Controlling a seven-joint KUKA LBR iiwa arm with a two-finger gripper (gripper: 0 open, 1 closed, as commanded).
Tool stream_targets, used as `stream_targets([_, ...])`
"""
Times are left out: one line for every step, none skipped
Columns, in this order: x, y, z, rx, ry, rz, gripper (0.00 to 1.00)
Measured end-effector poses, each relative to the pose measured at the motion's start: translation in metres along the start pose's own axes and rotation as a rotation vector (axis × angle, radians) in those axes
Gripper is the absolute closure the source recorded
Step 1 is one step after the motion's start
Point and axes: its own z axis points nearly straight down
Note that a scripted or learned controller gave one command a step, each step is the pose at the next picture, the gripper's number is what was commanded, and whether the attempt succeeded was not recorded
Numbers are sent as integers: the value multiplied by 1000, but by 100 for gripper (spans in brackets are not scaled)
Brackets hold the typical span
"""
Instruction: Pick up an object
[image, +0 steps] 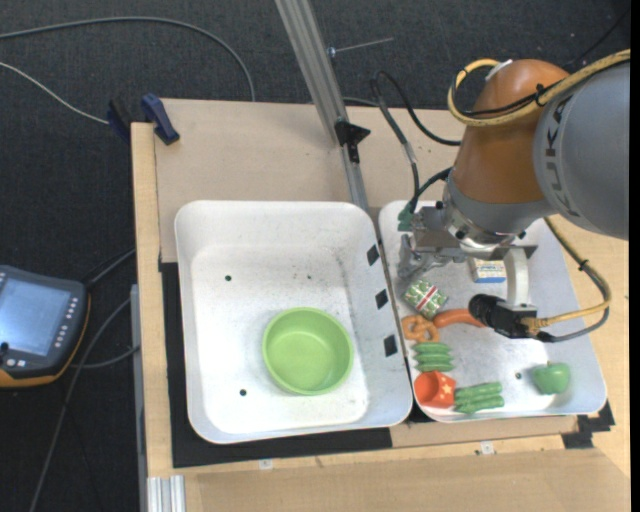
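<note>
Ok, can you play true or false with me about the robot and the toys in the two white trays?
1. The green bowl sits in the left tray. True.
2. The robot arm hangs over the left tray. False: it hangs over the right tray.
3. The orange scissors lie in the right tray. True.
4. The green bowl is full of toys. False: nothing shows inside it.
5. The gripper is right above a small green and red striped toy. True.
6. The little red cup is outside both trays. False: it lies in the right tray, near its front left corner.
</note>
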Motion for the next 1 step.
stream_targets([55,-1,-3,-1,0,-1,100])
